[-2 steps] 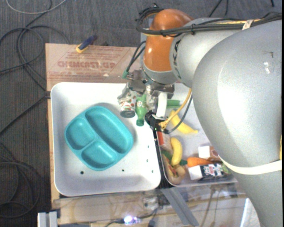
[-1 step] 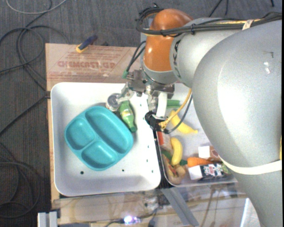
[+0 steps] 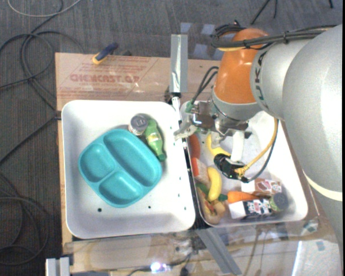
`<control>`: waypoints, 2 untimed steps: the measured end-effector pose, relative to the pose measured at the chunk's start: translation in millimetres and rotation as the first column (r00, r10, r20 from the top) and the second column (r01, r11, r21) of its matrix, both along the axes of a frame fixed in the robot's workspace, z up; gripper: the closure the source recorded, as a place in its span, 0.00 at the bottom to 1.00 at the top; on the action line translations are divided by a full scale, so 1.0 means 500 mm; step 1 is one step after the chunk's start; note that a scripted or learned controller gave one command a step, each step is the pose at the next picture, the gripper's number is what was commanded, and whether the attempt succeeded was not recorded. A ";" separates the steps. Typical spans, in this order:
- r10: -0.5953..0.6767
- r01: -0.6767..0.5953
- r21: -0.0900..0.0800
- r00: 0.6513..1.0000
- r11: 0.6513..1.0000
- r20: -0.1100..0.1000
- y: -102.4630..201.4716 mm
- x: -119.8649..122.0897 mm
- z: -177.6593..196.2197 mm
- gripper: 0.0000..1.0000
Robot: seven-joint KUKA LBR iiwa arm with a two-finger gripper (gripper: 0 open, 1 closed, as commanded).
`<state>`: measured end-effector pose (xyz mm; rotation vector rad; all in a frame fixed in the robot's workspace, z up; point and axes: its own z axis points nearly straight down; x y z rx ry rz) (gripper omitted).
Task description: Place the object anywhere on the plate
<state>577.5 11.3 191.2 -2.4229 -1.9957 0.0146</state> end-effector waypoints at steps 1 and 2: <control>0.001 -0.001 0.001 1.000 1.000 -0.009 0.000 -0.001 0.008 1.00; -0.125 0.125 0.001 0.992 0.992 0.000 -0.077 0.045 0.030 1.00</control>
